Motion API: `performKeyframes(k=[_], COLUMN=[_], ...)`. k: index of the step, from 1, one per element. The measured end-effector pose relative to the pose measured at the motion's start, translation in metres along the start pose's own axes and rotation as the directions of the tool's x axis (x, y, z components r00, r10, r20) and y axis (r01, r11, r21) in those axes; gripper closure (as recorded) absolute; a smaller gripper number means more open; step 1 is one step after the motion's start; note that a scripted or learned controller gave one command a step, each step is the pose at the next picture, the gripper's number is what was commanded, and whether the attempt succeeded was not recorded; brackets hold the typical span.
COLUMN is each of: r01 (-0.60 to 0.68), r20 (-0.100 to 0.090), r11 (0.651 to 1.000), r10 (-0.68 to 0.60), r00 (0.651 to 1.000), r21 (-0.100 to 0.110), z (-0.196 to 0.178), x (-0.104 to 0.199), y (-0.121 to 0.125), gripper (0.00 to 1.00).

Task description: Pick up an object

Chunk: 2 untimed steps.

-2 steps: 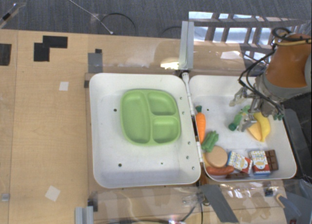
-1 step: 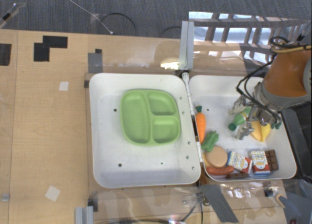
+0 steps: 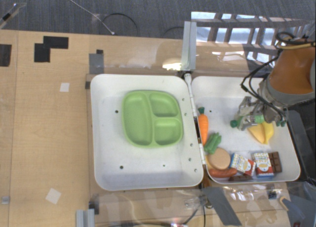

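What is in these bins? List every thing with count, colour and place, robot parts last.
bins: two, white, side by side on the bench
divided plate: one, green, middle of left bin
carrot: one, orange, right bin by the divider
green vegetable: one, below the carrot
bun: one, tan, right bin's near edge
small cartons: two, white with colours, near edge
chocolate bar: one, brown, near right corner
yellow piece: one, under the hand
arm: one, grey and orange, from the right
hand: one, over right bin
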<state>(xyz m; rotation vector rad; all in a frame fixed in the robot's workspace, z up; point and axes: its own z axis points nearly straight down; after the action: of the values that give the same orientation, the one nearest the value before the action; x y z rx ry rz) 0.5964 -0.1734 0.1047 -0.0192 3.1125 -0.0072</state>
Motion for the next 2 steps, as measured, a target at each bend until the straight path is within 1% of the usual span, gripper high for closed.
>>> performKeyframes(k=[1, 2], r01=[0.000, -0.015], r20=[-0.001, -0.016], r11=[1.000, 1.000], r10=[0.000, 0.015], r00=[1.000, 1.000], r21=[0.000, -0.003], z=[0.001, 0.016], x=[0.000, 0.000], y=[0.000, -0.002], gripper=[0.00, 0.00])
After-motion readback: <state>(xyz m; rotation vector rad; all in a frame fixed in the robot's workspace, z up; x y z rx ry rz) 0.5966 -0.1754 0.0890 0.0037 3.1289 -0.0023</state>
